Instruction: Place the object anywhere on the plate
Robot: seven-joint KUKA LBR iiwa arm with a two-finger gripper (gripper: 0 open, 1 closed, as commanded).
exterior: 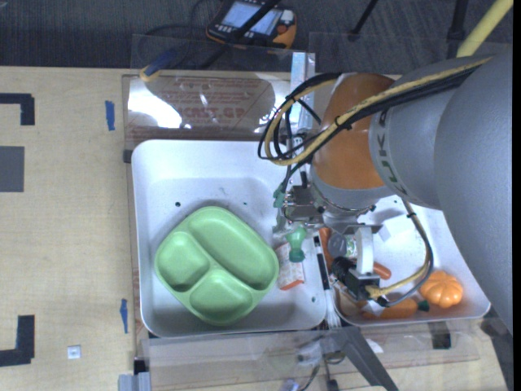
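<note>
tool [295, 247] | grip state: cannot tell | hangs at bin divider | plate [216, 263] lies just left of it

Bright, even overhead light, w/ slightly washed whites on the left bin [155, 177]. Strong glare on the clear panel [203, 100] behind the bins, approx. 2 hot patches. Soft shadow under the green plate [216, 263], toward its lower right. The arm [440, 137] is close to the lens, soft and blurry. Dark floor at top is dim, low detail.
</note>
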